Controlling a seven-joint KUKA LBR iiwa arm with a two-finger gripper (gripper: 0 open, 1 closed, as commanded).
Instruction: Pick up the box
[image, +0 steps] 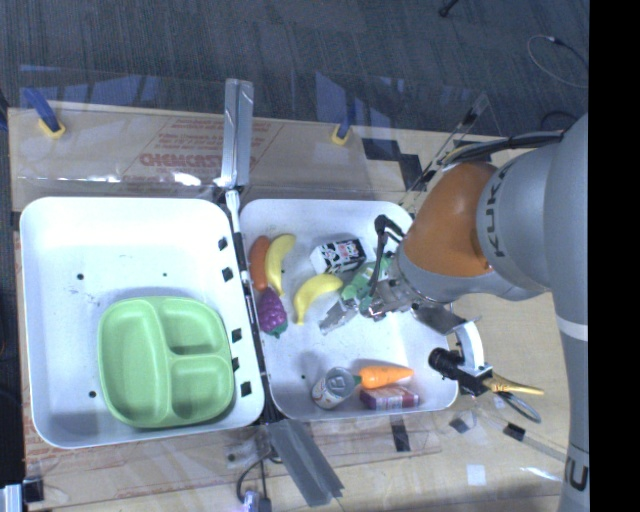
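Observation:
A small white and black box lies in the right bin, toward its far side. My gripper reaches in from the right and hangs low over the middle of this bin, just in front of the box and a little to its right. A green item sits right against the gripper, between it and the box. A yellow banana lies just left of the gripper tip. The arm's orange band covers the bin's right side.
The right bin also holds a second banana, an orange-red piece, purple grapes, a can, a carrot and a maroon packet. A green divided plate lies in the left bin.

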